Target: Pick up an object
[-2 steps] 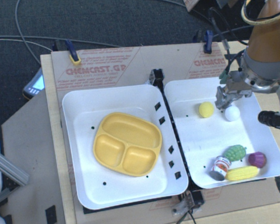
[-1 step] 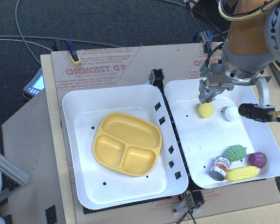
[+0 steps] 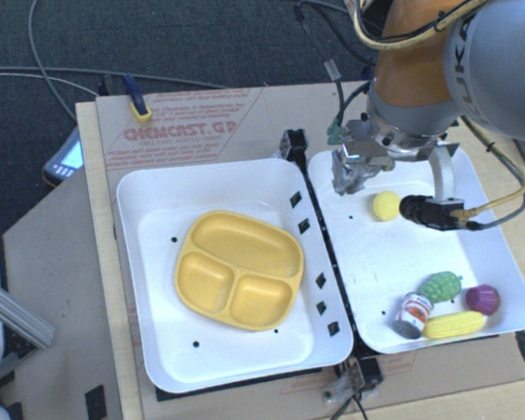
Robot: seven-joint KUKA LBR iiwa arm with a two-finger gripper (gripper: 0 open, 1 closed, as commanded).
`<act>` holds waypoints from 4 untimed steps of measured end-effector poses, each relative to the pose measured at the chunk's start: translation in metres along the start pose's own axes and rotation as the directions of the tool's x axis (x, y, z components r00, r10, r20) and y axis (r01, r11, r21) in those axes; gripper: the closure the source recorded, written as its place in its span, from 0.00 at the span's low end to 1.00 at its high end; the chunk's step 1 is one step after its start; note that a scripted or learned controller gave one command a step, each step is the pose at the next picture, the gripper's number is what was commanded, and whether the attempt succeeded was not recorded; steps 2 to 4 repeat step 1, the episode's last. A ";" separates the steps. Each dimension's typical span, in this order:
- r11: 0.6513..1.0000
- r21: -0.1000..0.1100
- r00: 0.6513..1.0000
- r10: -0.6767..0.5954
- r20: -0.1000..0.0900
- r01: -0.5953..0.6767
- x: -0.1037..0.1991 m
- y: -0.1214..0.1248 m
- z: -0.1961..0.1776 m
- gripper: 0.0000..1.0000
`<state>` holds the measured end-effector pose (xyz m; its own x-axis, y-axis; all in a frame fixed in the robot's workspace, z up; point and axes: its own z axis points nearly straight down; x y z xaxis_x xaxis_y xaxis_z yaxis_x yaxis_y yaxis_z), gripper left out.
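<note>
Yellow ball point(image 3: 385, 205), small and round, sits on the floor of the right bin point(image 3: 380, 267) near its far end; looks like the likeliest pick target, since the hand point(image 3: 351, 178) hangs just beside it on the left and slightly farther back, apart from it, nothing between the fingers as far as the view lets me judge. Hand state: cannot tell, the wrist and cabling mask the tips from this slanted overhead angle. Arm point(image 3: 432, 47) comes in from the right, orange band above the wrist, a black part of the rig lying just right of the ball. Other candidates cluster at the near right corner of the same bin: green bumpy item point(image 3: 440, 285), purple item point(image 3: 483, 299), yellow corn-like piece point(image 3: 456, 325), small can point(image 3: 414, 312) tipped over, all touching or nearly so, well apart from the hand. Left bin point(image 3: 147, 263) holds a yellow divided plate point(image 3: 239, 269), flat, centred. Both bins sit on the desk point(image 3: 189, 128). Progress: early; hand is positioned low in the right bin but no object is lifted or visibly gripped. Left to do: close on an item, raise it clear of the bin floor.
</note>
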<state>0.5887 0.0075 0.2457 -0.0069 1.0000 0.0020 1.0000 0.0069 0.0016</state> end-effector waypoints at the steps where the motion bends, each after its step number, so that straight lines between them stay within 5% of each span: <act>1: 1.000 -0.001 1.000 0.001 0.000 -0.001 0.052 0.014 -0.003 1.00; 4: 1.000 -0.001 1.000 0.001 0.000 -0.001 0.052 0.014 -0.003 1.00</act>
